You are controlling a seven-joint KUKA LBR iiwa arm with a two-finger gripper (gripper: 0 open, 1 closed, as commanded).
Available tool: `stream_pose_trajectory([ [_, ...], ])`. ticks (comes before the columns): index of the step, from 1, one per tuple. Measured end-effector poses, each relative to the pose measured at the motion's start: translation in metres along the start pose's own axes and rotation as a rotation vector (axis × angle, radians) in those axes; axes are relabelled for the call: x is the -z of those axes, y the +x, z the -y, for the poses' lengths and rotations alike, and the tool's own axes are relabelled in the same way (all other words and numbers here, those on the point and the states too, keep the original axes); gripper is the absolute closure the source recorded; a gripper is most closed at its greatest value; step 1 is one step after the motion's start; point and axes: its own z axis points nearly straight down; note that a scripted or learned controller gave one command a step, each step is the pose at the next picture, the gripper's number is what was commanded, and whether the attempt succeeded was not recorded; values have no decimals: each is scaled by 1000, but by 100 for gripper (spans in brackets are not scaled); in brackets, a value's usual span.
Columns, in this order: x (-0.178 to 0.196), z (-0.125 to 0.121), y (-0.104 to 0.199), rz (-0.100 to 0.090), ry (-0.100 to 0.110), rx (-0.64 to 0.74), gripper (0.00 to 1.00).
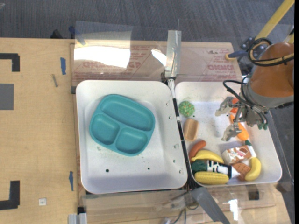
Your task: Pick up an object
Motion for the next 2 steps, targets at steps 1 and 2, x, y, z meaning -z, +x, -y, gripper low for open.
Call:
stream_pose_trajectory([
  [1, -23, 5, 32, -20, -6, -13, 0],
  [2, -9, 5, 28, -6, -2, -12, 100],
])
